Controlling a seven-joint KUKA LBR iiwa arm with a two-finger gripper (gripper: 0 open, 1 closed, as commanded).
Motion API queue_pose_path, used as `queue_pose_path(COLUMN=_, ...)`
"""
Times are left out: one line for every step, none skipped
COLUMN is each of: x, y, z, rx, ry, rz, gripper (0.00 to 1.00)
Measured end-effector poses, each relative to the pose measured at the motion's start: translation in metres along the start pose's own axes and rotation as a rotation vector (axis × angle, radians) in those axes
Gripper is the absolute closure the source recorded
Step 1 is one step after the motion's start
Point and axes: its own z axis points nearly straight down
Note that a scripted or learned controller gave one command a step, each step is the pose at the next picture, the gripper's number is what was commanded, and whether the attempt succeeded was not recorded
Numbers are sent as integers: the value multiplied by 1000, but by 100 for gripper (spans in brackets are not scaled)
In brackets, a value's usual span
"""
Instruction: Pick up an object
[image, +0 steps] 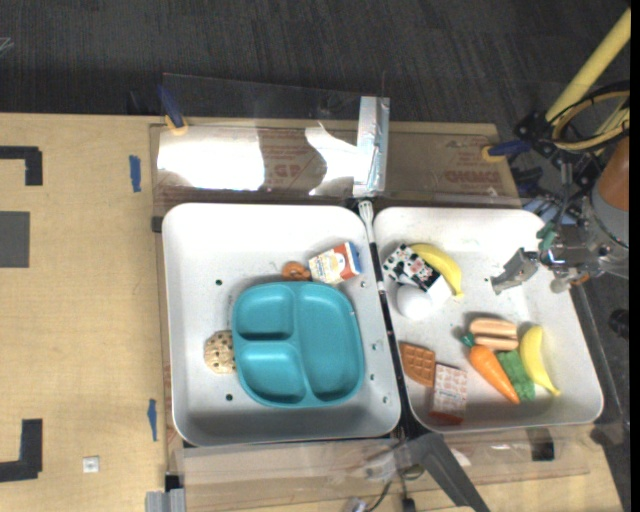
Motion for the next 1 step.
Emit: queue_pose_path(x=-1, y=-52, z=143, rx=-5, ry=-3, rz=17, gripper=0)
